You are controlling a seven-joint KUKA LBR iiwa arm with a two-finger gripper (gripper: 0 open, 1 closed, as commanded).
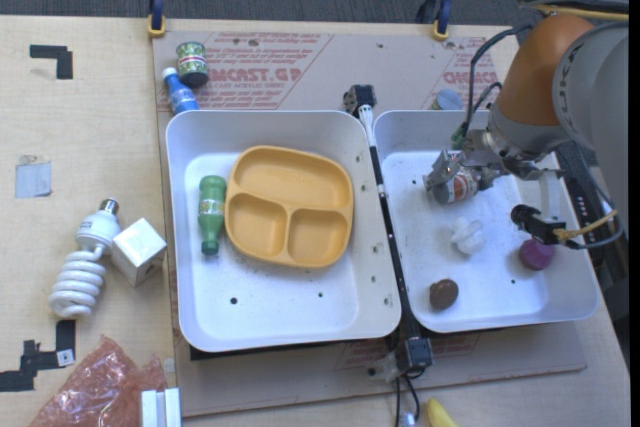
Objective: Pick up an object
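My gripper (447,179) is low in the right bin (500,315), near its back left part, at the end of the grey arm with the orange band (540,65). A small orange and white item (463,185) lies right against the gripper; whether it is held is unclear. In the same bin are a white crumpled object (467,236) just in front of the gripper, a purple object (536,255) at the right and a brown round object (443,293) near the front.
The left bin (280,315) holds a yellow divided plate (290,206) and a green bottle (211,213). On the bench to the left lie a spiral light bulb (84,262), a white cube (139,250) and a red mesh bag (100,390). A small blue bottle (184,75) lies behind the left bin.
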